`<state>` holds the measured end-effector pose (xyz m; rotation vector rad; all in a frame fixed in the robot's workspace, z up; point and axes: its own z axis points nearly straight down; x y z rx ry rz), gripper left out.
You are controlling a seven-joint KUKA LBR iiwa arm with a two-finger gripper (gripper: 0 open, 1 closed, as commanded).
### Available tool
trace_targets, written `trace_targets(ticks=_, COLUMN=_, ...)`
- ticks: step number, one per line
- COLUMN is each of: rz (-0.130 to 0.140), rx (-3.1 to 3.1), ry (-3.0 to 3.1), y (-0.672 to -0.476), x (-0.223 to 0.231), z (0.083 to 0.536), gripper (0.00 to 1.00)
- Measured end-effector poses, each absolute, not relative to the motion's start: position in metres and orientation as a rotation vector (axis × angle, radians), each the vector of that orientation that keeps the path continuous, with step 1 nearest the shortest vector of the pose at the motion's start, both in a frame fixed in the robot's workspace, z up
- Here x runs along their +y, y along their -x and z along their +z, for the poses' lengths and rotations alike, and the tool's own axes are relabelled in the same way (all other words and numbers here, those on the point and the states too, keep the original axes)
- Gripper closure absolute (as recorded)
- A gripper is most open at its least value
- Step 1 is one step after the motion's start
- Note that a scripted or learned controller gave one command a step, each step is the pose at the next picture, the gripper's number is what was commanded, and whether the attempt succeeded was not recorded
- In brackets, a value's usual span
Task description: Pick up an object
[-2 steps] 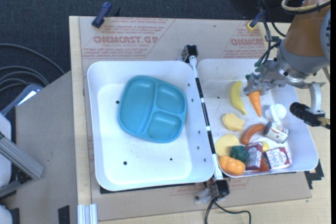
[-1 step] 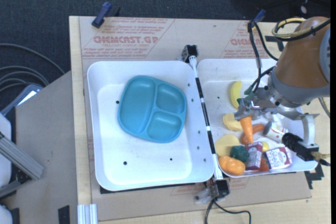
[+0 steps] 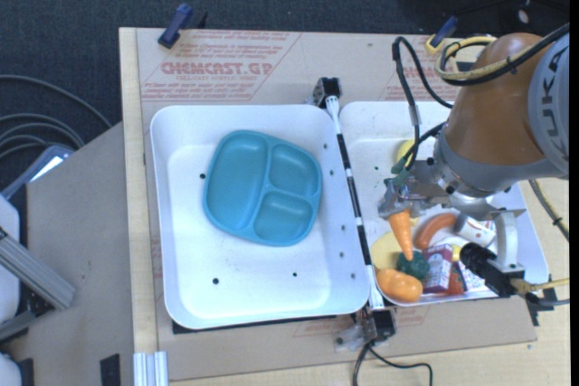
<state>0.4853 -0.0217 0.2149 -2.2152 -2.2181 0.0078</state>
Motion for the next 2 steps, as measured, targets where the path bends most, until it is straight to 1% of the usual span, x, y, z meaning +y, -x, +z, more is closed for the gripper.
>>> trace_targets(ticks=1, rz=0.006, rx=-2.222, ry=2.217, y=-0.4840, x=0.0431, z=0.2430, gripper=1.00)
trace_targets(ticks=2, rz=0.006, rx=-2.221, ry=2.218, y=-0.4795, x=0.0398, z=0.2472, gripper=1.00)
